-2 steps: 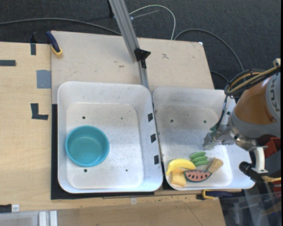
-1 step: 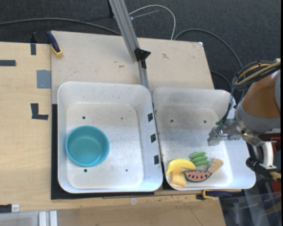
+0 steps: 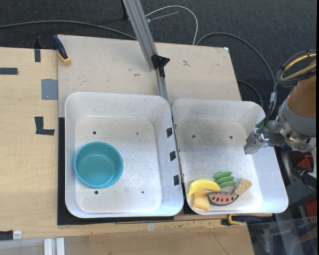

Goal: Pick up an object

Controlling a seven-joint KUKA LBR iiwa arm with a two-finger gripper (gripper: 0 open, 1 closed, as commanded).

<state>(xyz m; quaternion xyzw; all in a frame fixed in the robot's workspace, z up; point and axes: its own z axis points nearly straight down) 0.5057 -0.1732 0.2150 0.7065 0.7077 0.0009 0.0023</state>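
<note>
Two shallow white plastic bins sat side by side on a pale bench. The grey metal gripper (image 3: 253, 142) hung just inside the right edge of the right-hand white bin (image 3: 212, 113), with nothing between its fingers; whether they were spread or closed could not be told. Toward that bin's near edge lay a cluster: a yellow banana (image 3: 201, 187), a watermelon slice (image 3: 223, 198), a green pea pod (image 3: 224, 177) and a tan biscuit-like piece (image 3: 244, 185). The bin's far half lay open. The left-hand white bin (image 3: 117, 108) held a round teal bowl (image 3: 98, 164) near its left edge.
</note>
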